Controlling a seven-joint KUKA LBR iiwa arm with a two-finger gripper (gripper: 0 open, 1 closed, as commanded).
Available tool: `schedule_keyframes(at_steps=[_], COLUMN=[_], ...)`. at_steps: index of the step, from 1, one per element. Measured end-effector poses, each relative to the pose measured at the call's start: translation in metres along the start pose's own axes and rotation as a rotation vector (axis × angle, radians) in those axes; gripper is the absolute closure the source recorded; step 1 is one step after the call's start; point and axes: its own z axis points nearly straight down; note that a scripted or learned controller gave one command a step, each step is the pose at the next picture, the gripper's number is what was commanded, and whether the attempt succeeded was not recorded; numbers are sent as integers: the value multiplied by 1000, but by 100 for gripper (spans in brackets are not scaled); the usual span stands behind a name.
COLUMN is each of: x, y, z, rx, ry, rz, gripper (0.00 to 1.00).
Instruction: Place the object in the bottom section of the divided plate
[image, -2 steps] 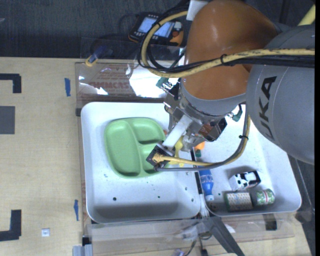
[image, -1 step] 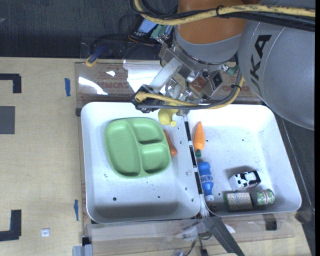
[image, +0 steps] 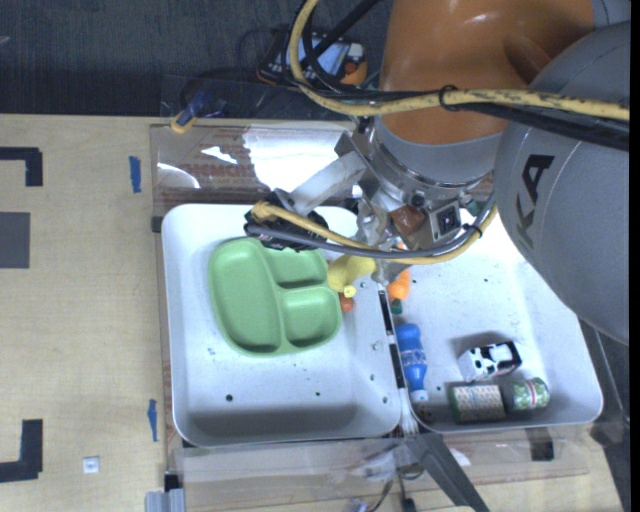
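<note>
Along the lower right of the frame, in the right bin (image: 560, 330), we see a green can (image: 497, 398) lying on its side, with a black-and-white toy (image: 491, 360) just above it and a blue bottle (image: 409, 355) lying beside the divider between the bins. None of these looks disturbed.

Moving up to the centre left, the divided plate (image: 272, 293) sits in the left bin (image: 190, 330), pale green, with one long compartment on its left side and two smaller ones stacked on its right. All three compartments look bare, so we judge the placing not yet done.

Just past the plate's right edge, at frame centre, lie a yellow object (image: 348, 271) and a small orange object (image: 399, 286) close to the rim between the bins. We take one of these for the task's object, most likely the yellow one, though we cannot be sure which.

Above them hangs the gripper (image: 375, 238), largely masked by the wrist and cables. We cannot tell how its fingers stand, nor whether anything is between them.

Our judgement: the step in hand is the pick, or the very start of the carry. The next move calls for a secure hold confirmed, then a short shift toward the lower left, and a release over the plate's lowest compartment, clear of the ridges.
</note>
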Motion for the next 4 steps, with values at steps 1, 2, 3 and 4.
schedule_keyframes(at_steps=[1,2,3,4], x=[-12,-15,-5,-5], y=[27,34,45,9], z=[0,0,0,94], rx=[-2,-2,-2,0], ry=[1,0,0,-5], rz=[236,107,234,235], gripper=[100,100,100,100])
